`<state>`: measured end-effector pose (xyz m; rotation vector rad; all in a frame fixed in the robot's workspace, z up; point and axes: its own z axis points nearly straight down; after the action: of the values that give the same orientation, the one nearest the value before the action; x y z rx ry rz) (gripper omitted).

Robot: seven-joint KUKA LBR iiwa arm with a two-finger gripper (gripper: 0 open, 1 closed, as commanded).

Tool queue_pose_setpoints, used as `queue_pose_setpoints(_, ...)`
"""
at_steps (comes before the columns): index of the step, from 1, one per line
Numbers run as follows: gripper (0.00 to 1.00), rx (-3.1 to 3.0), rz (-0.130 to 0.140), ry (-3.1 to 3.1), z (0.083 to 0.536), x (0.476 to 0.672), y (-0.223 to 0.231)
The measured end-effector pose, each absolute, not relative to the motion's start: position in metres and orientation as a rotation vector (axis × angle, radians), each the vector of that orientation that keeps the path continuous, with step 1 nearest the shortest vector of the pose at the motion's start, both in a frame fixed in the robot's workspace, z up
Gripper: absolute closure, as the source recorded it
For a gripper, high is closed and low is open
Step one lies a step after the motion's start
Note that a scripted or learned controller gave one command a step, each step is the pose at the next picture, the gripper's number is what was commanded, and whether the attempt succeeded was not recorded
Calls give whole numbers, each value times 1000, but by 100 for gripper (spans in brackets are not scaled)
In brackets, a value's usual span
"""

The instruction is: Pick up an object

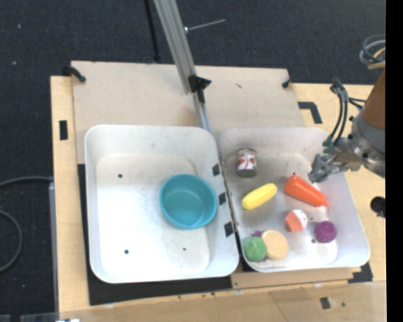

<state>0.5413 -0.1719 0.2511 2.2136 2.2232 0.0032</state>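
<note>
While the arm is running off the right edge, its gripper (320,171) is hovering just beside the orange carrot (304,190), finger state unclear.

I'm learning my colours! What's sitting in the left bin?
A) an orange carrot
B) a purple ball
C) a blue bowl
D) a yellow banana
C: the blue bowl sits alone in the left bin, while the other toys lie in the right bin.

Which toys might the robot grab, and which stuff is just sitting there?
Might get grabbed, nearest the gripper:
orange plastic carrot
yellow plastic lemon
small red-and-white can

Just sitting there:
blue plastic bowl
purple ball
green ball
</note>
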Motion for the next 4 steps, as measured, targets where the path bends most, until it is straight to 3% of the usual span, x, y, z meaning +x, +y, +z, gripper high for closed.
queue_pose_setpoints(1,100,2211,4,2229,258,566,-126)
queue_pose_setpoints(3,100,2215,0,2230,237,587,-25)
queue_pose_setpoints(4,100,2213,2,2228,229,612,24)
